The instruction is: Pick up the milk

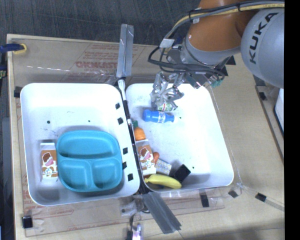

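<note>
A milk carton (49,165) stands at the left edge of the left bin (35,96), touching the left side of a blue divided tray (89,160). A second carton (145,157) leans against the divider in the right bin (217,144), above a banana (164,181) and a black block (180,172). The gripper (164,99) hangs over a blue bottle (158,116), well right of the tray; whether it is open cannot be told.
</note>
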